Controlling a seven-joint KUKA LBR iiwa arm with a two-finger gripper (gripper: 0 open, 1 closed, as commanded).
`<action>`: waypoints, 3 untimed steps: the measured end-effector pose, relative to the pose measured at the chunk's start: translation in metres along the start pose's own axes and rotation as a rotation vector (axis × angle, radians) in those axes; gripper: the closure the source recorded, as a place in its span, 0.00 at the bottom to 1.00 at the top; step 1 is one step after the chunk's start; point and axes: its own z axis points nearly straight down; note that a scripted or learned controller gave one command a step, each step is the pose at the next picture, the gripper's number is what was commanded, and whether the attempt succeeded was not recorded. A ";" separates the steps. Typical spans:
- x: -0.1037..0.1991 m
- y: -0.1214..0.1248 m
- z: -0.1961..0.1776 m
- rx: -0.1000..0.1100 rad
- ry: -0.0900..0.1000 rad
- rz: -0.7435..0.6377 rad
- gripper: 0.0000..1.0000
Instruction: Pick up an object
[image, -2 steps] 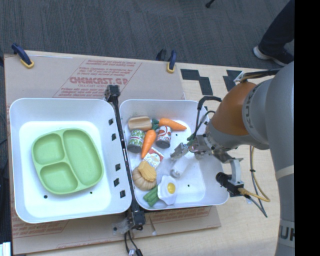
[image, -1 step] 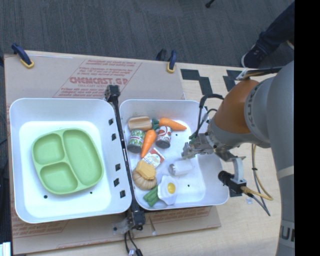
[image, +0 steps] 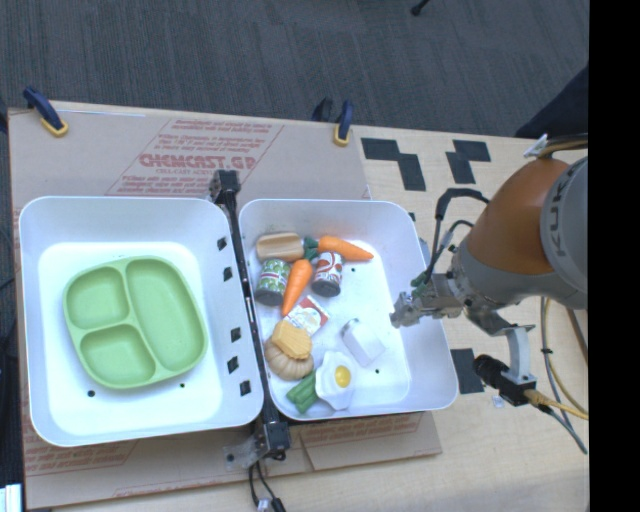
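The arm (image: 520, 235) leans in from the right, its orange band bulging over the edge of the right bin (image: 425, 385), and the pincer (image: 410, 308) sits low at that bin's right wall, about halfway down. From where I stand I cannot tell how the pincer is set; it is a dark knot of metal against the white, and I see nothing caught in it. Everything to be picked lies to its left, inside the same bin. Nearest, just left and a little below, is a small white block (image: 362, 340), apart from the pincer. Further below and left rests a toy fried egg (image: 338, 380), with a green piece (image: 300, 395) tucked against its far side. Left of the pincer, across the bin floor, lies a red-and-white packet (image: 308, 318), and under it a yellow ridged piece (image: 292, 340) sitting on a tan bread-like one (image: 285, 365). Up and to the left lie two carrots, one (image: 345, 248) flat near the top wall, the other (image: 295, 285) slanting downward between a green-labelled can (image: 271, 282) and a red-labelled can (image: 328, 273). A hot dog bun (image: 279, 245) sits at the far upper left. Well beyond, in the left bin (image: 40, 400), is a green divided plate (image: 135, 320).
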 end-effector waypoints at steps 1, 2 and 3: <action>0.007 0.070 -0.075 -0.001 0.000 -0.001 1.00; 0.002 0.160 -0.035 0.000 0.002 -0.004 1.00; -0.001 0.159 -0.047 -0.001 -0.004 -0.007 1.00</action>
